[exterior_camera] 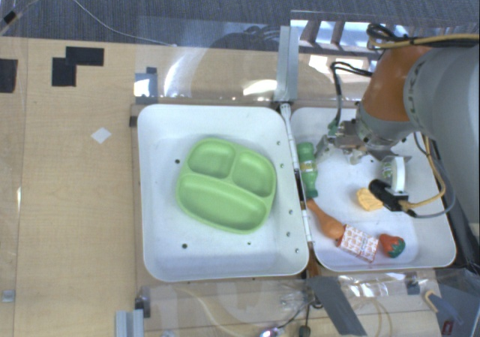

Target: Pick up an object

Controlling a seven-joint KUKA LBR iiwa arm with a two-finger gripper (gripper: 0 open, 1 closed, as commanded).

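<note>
Your gripper (341, 140) hangs over the right bin (444, 251); you cannot tell whether it is apart or together. The green bottle (306, 166) lies just beside it, the yellow piece (367, 200) near, and the orange carrot (325, 218) farther off.

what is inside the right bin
Lying in the right bin: a green bottle by its left wall, an orange carrot-like toy, a patterned packet, a red and green toy and a yellow piece. The arm covers the bin's upper right part, so anything there is hidden.
</note>
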